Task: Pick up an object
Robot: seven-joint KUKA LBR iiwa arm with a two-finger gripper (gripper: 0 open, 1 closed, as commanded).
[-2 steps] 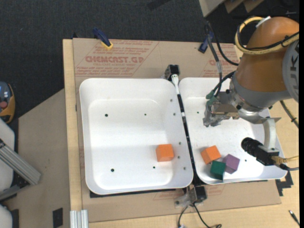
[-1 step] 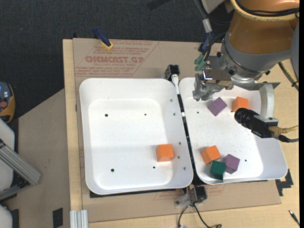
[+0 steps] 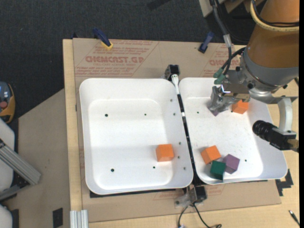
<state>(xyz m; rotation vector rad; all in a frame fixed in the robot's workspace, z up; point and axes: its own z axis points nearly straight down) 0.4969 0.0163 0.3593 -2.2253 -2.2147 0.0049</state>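
Hovering low in the right bin (image 3: 266, 167), the gripper (image 3: 217, 104) sat just beside an orange cube (image 3: 240, 107), seemingly lining up a grasp; whether its jaws were apart, I cannot tell.

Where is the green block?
The green block sits in the right bin, near its front edge, touching the purple block and just below an orange block.

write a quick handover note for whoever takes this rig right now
Claw: low in the right bin, at its far end; open or shut cannot be told, nothing seen held.
Beside it: an orange block and a small purple piece.
Right bin, near end: orange block, green block and purple block, bunched together.
Left bin: one orange block.
Done: no pick confirmed.
Left: grasp and lift one object.
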